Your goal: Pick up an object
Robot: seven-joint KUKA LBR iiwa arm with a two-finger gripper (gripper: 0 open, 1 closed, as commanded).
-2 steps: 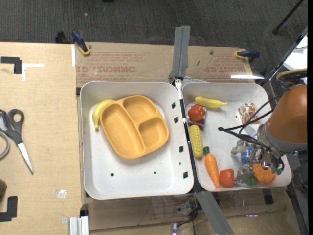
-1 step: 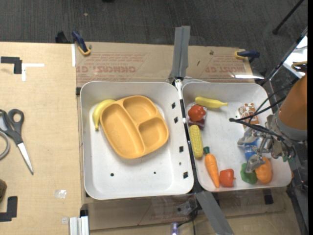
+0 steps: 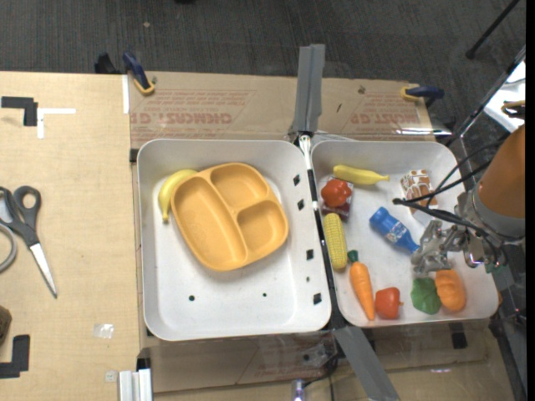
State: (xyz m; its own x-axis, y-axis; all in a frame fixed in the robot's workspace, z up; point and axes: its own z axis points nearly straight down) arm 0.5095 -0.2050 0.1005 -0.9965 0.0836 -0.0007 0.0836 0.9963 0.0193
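Hand over the right bin, whether open or closed I cannot tell.

Nearest to the hand, just in front of it, lie the green toy and orange toy; the blue bottle lies just left of the hand, its long axis slanted; the banana lies farther behind.

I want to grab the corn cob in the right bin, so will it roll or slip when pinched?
The corn cob looks rounded and long, so it may roll sideways if nudged. Its bumpy surface probably aids grip. It lies close to the bin wall, likely cramping access.
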